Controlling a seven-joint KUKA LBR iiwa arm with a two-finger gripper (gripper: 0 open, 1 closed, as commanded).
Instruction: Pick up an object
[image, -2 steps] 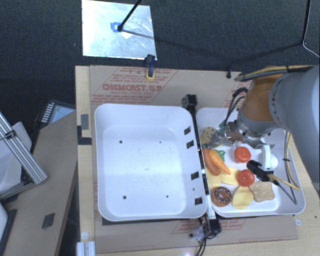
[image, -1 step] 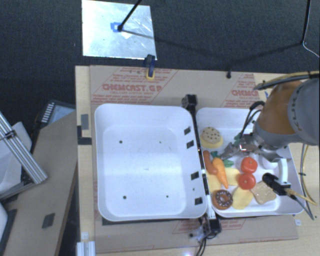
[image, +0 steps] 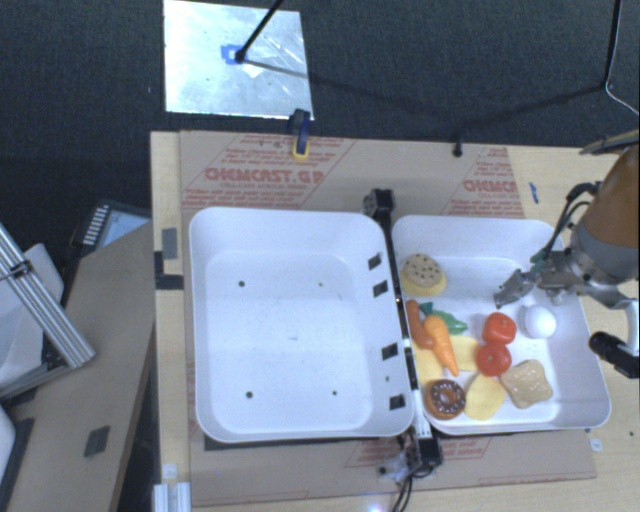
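Honestly, what worries me is crowding: the gripper (image: 508, 292) hangs over the right bin (image: 470, 235) with nothing between its fingers, and whether they stand wide or narrow I cannot tell. The toys lie packed together, so closing on the near tomato (image: 499, 327) could nudge the egg (image: 540, 322) just beside it, or the round fruit could squirt out sideways. Also there: a cookie (image: 422, 271), carrot (image: 439, 341), second tomato (image: 493, 359), doughnut (image: 444, 398) and toast (image: 527, 382). I see no toys in the left bin (image: 290, 235).
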